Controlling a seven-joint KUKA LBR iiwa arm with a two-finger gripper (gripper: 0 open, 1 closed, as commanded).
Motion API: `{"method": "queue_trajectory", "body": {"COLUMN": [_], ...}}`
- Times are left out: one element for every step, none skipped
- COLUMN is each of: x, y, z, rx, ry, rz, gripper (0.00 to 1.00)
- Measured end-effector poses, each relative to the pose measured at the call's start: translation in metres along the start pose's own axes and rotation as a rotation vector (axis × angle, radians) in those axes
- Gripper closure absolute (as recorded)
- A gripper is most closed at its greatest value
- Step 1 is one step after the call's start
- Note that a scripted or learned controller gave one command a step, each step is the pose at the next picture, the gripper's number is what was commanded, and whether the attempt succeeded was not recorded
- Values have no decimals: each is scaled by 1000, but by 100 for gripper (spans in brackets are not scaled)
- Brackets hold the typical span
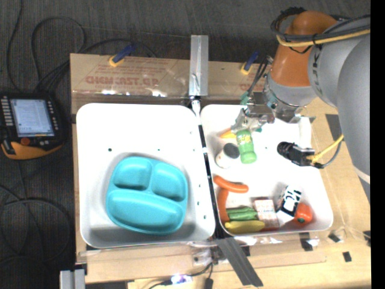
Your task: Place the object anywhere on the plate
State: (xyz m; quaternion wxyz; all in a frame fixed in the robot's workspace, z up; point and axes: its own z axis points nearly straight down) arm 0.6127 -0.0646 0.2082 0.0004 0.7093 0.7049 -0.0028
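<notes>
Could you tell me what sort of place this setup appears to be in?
Probably a robotics lab bench for pick-and-place trials: a teach pendant lies on the floor among cables, two white bins sit clamped on a board, and the gripper hangs over toy food.

Two white bins, one blue plate (three compartments), one green bottle.

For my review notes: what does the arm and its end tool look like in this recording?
The arm is smooth grey, with an orange band above the wrist and black cables looping over that band. The gripper is a small metallic grey assembly with thin wires along its side, including a greenish one.
</notes>
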Motion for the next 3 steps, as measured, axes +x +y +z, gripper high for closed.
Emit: {"method": "queue_trajectory", "body": {"x": [61,119,118], "y": [-50,-78,-77], "z": [17,6,6], "rx": [0,-1,-1], "ry": [4,5,4], "rz": [-191,-482,-482], "gripper": [100,100,0]}}
